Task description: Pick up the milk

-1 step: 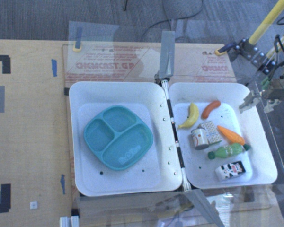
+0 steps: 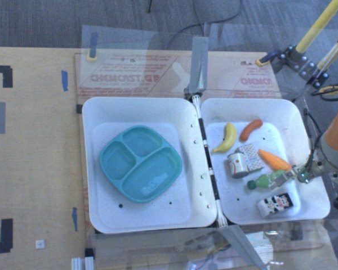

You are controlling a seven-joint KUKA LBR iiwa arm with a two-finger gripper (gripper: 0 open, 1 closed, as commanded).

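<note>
The gripper (image 2: pixel 304 176) sits at the right bin's three-o'clock rim, low over the floor of the bin, and I cannot tell its state, since its tip blurs into the things beneath it. Just at its nine o'clock lies a green bottle (image 2: pixel 266 180), its near end touching or almost touching the tool. At the gripper's ten o'clock lies the carrot (image 2: pixel 274 161), also close.

The milk (image 2: pixel 278 203), a small white carton with black patches, lies on its side at the gripper's seven o'clock, near the bin's (image 2: pixel 318 207) five-o'clock corner and apart from the bottle.

The chief risk, as I judge it, is taking the wrong thing: the tool stands nearer the bottle and carrot than the milk, so a closing here would likely catch the bottle or nothing. A second risk is the carton's place by the corner wall; a descent there may strike the rim or push the carton against it, and a carton lying flat may slip from the grip.

Further off, at ten o'clock, sit a can (image 2: pixel 236 165), a patterned box (image 2: pixel 251 154), a banana (image 2: pixel 227 138) and a sausage (image 2: pixel 250 129). The left bin holds a teal plate (image 2: pixel 141 163).
</note>
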